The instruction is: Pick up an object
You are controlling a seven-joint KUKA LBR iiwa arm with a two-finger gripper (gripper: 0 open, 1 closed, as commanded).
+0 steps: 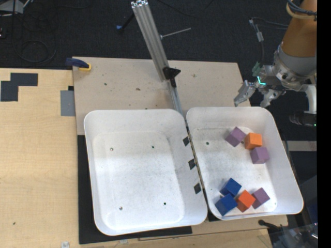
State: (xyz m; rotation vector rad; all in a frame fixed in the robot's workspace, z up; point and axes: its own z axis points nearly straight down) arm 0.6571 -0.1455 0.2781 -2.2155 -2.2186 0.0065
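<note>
1. In the camera view we see the end effector (pixel 257 95) hanging above the far right corner of the right bin (pixel 289 159), just outside its rim. Its two fingers (pixel 243 95) stand apart with nothing between them.

2. The right bin lies below and in front of the end effector. Closest to it we count three blocks in a loose cluster: a purple cube (pixel 235 136), an orange cube (pixel 253 140) touching it on the side, and a second purple cube (pixel 259 154) just past the orange one.

3. Farther from the end effector, at the near end of the same bin, we find a second cluster: a blue cube (pixel 231 187), another blue cube (pixel 225 204) just beside it, an orange block (pixel 245 200) against them, and a purple block (pixel 261 196) touching the orange one.

4. The left bin (pixel 98 138) sits well away from the end effector, across the shared rim; we see only dark specks on its white floor.

5. Both bins rest on the tabletop (pixel 119 81), and a slanted metal rail (pixel 152 35) rises beyond them, to the side of the end effector.
</note>
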